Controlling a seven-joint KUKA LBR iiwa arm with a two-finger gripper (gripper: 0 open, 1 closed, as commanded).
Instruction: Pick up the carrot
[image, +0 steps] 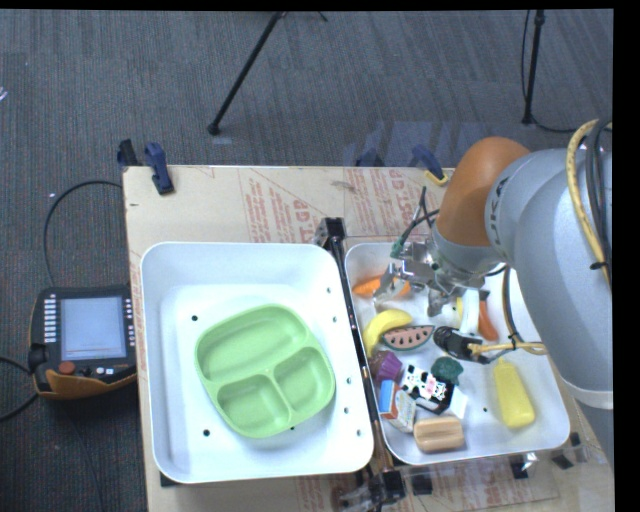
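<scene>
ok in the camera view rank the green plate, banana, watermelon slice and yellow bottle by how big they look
1. green plate, by far the largest
2. yellow bottle and banana, too alike to rank
3. watermelon slice, the smallest

The bottle lies a bit nearer the camera, which may flatter it.

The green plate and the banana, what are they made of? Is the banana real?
The green divided plate looks like smooth plastic: one even pale green, with soft shine on its moulded compartment ridges. The banana seems to be a toy, probably plastic, since its yellow is flat and unmarked, with no bruises. From this far, rubber or foam cannot be ruled out.
</scene>
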